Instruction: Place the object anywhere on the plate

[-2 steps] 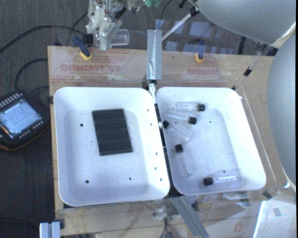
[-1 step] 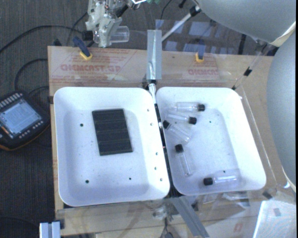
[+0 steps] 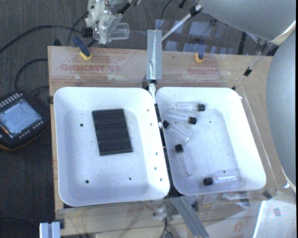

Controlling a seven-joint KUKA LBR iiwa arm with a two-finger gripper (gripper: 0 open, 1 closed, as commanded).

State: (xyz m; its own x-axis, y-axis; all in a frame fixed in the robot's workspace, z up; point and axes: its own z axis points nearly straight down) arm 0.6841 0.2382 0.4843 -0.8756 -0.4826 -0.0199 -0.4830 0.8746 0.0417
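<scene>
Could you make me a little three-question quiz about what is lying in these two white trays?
1. True or false: the dark ribbed plate lies in the left bin.
2. How many clear vials with black caps lie in the right bin?
3. Which vial lies nearest the front edge of the right bin? A: the vial by the back wall. B: the vial in the front corner. C: the upright-pointing vial in the middle.

Key: 1 true. 2 five; the others are a second vial near the back and a vial by the divider. 3 B.
</scene>
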